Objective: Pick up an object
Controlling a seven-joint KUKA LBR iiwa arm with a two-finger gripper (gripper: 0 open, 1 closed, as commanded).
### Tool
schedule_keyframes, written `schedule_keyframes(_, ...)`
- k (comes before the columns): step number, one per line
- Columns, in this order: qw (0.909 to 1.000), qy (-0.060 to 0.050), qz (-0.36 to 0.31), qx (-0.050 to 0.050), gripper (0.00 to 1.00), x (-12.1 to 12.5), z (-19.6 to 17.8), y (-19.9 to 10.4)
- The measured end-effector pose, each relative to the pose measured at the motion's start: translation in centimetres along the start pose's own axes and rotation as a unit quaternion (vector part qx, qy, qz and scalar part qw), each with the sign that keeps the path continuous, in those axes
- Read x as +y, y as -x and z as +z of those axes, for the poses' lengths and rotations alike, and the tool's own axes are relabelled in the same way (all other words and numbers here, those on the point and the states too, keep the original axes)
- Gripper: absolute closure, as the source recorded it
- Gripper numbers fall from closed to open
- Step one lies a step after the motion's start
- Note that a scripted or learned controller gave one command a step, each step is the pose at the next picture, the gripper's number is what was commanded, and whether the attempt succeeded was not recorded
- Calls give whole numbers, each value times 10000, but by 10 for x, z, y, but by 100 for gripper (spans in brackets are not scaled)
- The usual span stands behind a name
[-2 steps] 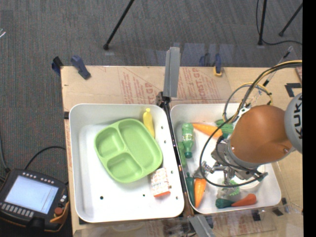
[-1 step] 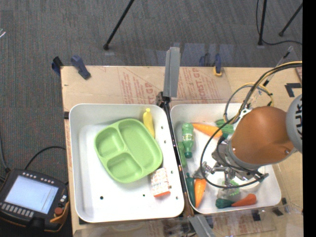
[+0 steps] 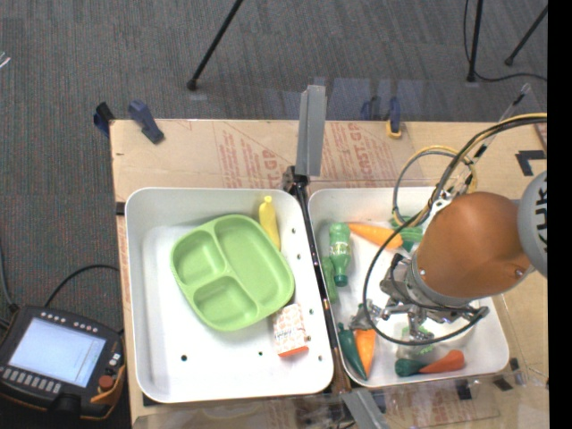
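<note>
1. From the overhead camera, the arm (image 3: 469,244) is reaching in from three o'clock and hanging over the right bin (image 3: 497,329), its orange band covering much of that bin.
2. The gripper (image 3: 393,314) is sitting low in the right bin under the wrist; I cannot tell how it is set.
3. A carrot (image 3: 365,347) is lying just at seven o'clock of the gripper; I cannot tell whether they are touching.
4. A second carrot (image 3: 443,362) is lying at five o'clock, a third (image 3: 375,234) at twelve o'clock.
5. A green bottle (image 3: 339,253) is lying at eleven o'clock, near the divider.
6. In the left bin (image 3: 147,329), a green tray (image 3: 232,273) is resting centrally, a yellow bottle (image 3: 269,222) touching its one o'clock edge and a small carton (image 3: 290,331) lying at five o'clock.
</note>
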State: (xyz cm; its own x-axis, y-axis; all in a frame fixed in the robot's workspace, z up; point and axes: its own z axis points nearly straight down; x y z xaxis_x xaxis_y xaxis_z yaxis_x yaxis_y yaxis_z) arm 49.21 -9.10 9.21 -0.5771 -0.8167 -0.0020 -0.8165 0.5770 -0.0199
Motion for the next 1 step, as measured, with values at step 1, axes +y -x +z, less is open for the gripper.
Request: schedule_keyframes(1, 10000, 81, -3, -33, 100, 7, -7, 6)
